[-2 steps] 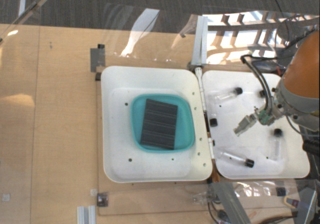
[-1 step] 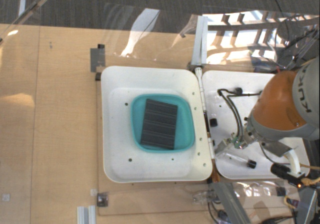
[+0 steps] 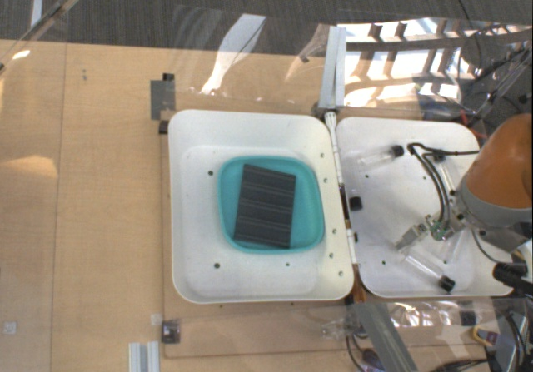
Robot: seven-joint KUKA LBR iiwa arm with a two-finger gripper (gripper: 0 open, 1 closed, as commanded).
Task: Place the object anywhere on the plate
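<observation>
Desk (image 3: 83,220): pale wood surface seen from above at a slant, bearing two shallow white bins side by side; dark grey carpet lies beyond its far edge.

Left bin (image 3: 191,262): white, square with rounded corners, with a raised rim and a shallow inner floor; a few small dark holes dot that floor.

Plate (image 3: 312,220): teal, squarish with rounded corners, resting near the middle of the left bin's floor, apart from the bin walls on every side.

Object (image 3: 265,205): a dark grey, ridged rectangular block lying flat on the plate, slightly tilted, its long side running away from the camera; it sits wholly inside the plate's rim, and teal shows around it on all sides.

Right bin (image 3: 383,266): white, touching the left bin along a shared middle edge; it holds some clear plastic pieces with dark tips scattered over its floor.

Arm (image 3: 504,175): enters from the right, its orange band and grey body over the right side of the right bin, well apart from the plate.

Cable (image 3: 429,166): black, looping from the arm across the right bin's far part.

Jaws: seen around the small metal part low under the wrist, over the right bin floor; too small and cluttered to judge, so I cannot tell their state.
</observation>
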